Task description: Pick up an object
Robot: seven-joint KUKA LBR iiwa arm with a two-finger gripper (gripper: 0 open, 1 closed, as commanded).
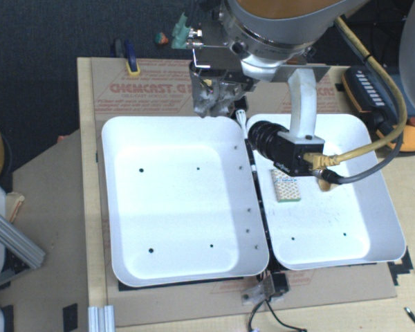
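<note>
Red print on the brown board (159,88) under the bins reads "CHEMCAST", followed by a "G" before the arm covers the rest. A smaller red line runs beneath it, too fine to read. Nothing else is legible.

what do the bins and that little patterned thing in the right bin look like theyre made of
Left bin and right bin: likely moulded plastic, white with a soft sheen and rounded rims. Patterned object: possibly a sponge or cloth pad, matte with a fine checked surface; too small to confirm.
</note>
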